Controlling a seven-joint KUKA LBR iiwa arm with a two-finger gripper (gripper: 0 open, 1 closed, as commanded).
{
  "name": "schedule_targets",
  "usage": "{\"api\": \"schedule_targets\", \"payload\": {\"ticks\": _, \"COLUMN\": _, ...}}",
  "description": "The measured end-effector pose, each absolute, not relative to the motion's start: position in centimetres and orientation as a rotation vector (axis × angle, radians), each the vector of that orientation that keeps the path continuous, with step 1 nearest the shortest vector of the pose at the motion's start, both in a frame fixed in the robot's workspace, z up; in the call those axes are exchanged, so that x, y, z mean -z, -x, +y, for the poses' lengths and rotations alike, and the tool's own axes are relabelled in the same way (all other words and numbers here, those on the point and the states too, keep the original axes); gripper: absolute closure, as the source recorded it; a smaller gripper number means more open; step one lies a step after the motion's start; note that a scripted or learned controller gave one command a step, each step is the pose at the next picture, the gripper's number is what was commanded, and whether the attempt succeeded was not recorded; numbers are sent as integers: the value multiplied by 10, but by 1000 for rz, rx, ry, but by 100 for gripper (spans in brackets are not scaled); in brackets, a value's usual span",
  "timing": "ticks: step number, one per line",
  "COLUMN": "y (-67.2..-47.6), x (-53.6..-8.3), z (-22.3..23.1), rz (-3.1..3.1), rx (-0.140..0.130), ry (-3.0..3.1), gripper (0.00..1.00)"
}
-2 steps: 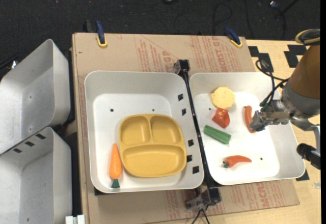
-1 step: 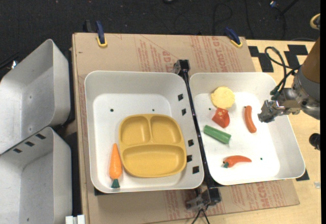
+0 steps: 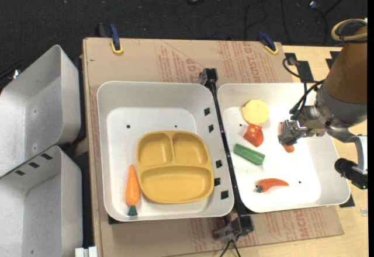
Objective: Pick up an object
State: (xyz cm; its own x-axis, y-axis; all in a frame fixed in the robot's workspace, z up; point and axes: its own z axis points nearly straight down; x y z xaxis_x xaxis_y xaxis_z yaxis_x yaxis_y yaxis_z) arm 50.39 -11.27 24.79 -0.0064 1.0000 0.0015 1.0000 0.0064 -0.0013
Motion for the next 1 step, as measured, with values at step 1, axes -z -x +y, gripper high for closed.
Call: {"api": "schedule_targets", "payload": {"ticks": 1, "y": -507, "x": -252, "z": -65, "rz": -2230, "rx": 2, "ry": 2212, "gripper": 100}}
